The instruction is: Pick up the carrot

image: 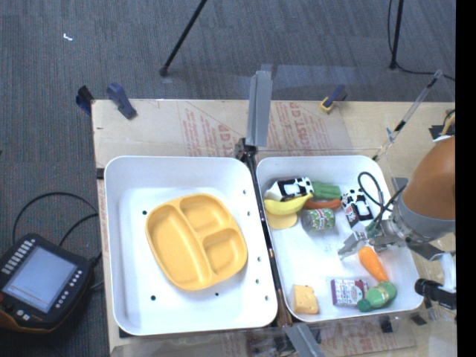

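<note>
The orange carrot (372,265) lies slantwise in the right bin (387,171), near its right wall. My gripper (369,242) hangs right over the carrot's upper end, reaching in from the right under the orange wrist band. Its fingers (349,246) look spread, so the gripper is open, with the carrot's top just below and between them. The carrot rests on the bin floor and nothing is gripped.
The right bin also holds a banana (286,204), a black-and-white cow toy (291,187), a small can (320,219), a cheese wedge (305,299), a red packet (346,291) and a green bottle (379,296) close below the carrot. A yellow divided plate (196,239) sits in the left bin (119,199).
</note>
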Motion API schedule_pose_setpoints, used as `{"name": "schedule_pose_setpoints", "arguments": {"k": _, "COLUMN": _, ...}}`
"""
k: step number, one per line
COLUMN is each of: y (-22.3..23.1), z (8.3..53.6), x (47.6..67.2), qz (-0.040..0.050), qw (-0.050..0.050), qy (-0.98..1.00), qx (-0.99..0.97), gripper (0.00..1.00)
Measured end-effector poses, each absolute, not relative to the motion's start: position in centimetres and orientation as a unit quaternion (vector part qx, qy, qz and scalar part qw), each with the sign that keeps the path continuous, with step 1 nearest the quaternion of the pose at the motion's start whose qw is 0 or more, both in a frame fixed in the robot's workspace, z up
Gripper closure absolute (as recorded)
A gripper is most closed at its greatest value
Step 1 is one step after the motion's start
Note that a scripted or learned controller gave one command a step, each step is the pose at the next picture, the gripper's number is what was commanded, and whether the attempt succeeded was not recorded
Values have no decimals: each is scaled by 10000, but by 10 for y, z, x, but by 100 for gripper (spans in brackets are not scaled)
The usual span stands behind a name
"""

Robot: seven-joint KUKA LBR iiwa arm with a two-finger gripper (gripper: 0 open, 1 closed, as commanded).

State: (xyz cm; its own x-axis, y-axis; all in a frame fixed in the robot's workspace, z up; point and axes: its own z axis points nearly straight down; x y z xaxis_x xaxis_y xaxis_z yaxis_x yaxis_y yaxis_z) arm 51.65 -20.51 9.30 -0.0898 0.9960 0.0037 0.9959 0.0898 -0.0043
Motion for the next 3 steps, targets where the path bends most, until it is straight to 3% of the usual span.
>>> {"name": "schedule_pose_setpoints", "arguments": {"k": 1, "y": -206, "z": 102, "x": 516, "qz": 0, "qw": 31, "qy": -7363, "qx": -6766, "gripper": 100}}
{"name": "schedule_pose_setpoints", "arguments": {"k": 2, "y": -206, "z": 111, "x": 517, "qz": -3, "qw": 43, "qy": -7348, "qx": -6782, "gripper": 100}}
{"name": "schedule_pose_setpoints", "arguments": {"k": 3, "y": -137, "z": 221, "x": 544, "qz": 0, "qw": 7, "qy": -7639, "qx": -6454, "gripper": 100}}
